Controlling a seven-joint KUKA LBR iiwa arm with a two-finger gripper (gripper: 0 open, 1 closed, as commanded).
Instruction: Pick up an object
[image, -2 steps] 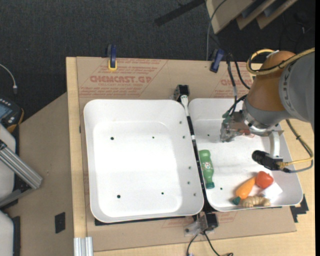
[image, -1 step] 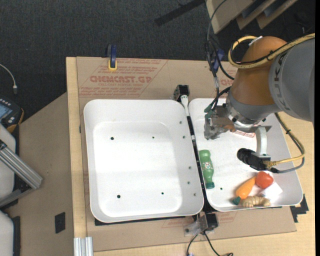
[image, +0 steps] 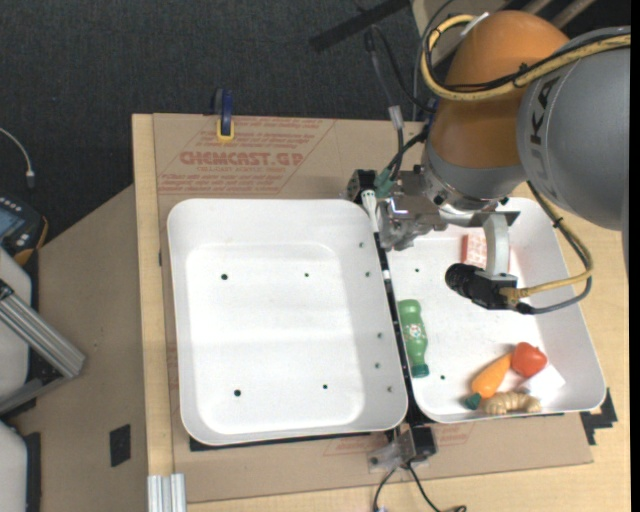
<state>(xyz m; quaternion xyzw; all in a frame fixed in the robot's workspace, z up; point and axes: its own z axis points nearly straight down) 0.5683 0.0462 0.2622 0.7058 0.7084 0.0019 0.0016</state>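
The right bin (image: 578, 335) holds a green bottle (image: 411, 337) lying along its left wall. Close to the front right corner lie an orange carrot-like piece (image: 491, 376), a red round piece (image: 529, 359) and a tan knobbly piece (image: 508, 404). A pink and white packet (image: 475, 250) sits farther back, partly under the arm. My gripper (image: 398, 228) hangs over the back left corner of the right bin, near the wall shared by the two bins, behind the green bottle. The arm's grey and orange body hides the bin's back part.
The left bin (image: 270, 320) lies beside the right one on a cardboard sheet (image: 250, 150) with a blue clamp (image: 226, 115) at its back edge. A black fitting with a yellow cable (image: 482, 286) hangs from the arm over the right bin's middle.
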